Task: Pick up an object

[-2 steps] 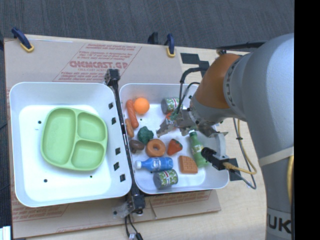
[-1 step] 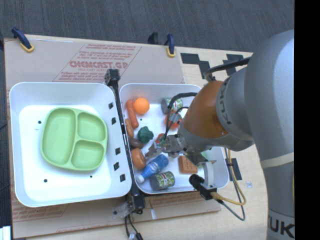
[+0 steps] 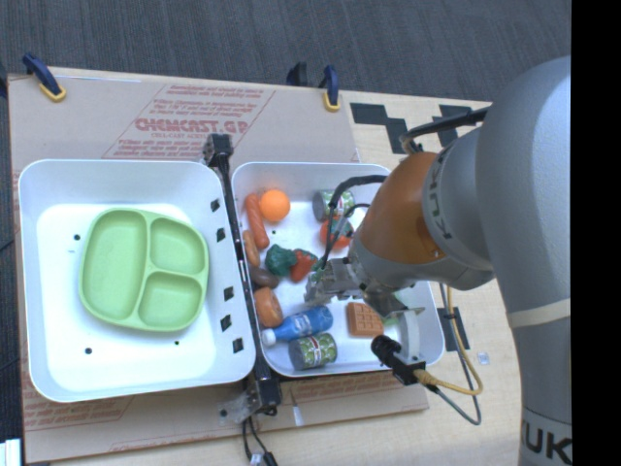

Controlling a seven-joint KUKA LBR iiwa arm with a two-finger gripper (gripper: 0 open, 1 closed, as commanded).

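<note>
The right bin [image 3: 291, 178] holds several toy foods: an orange ball [image 3: 275, 205], a carrot-like stick [image 3: 256, 219], a dark green piece [image 3: 282, 259] with a red piece [image 3: 304, 263] beside it, an orange lump [image 3: 268, 307], a blue bottle [image 3: 301, 324], a green can [image 3: 313, 350], a waffle-like square [image 3: 364, 320] and a small can [image 3: 331, 203] at the back. My gripper [image 3: 328, 282] hangs low over the middle of this bin, just right of the green and red pieces. The wrist and arm cover its fingers.
The left bin [image 3: 39, 357] holds a light green divided plate [image 3: 146, 269]. A black clip divider [image 3: 228, 250] separates the bins. The large grey arm [image 3: 514, 192] with its orange band covers the right bin's right half. Cables [image 3: 451, 386] trail at the bin's front right.
</note>
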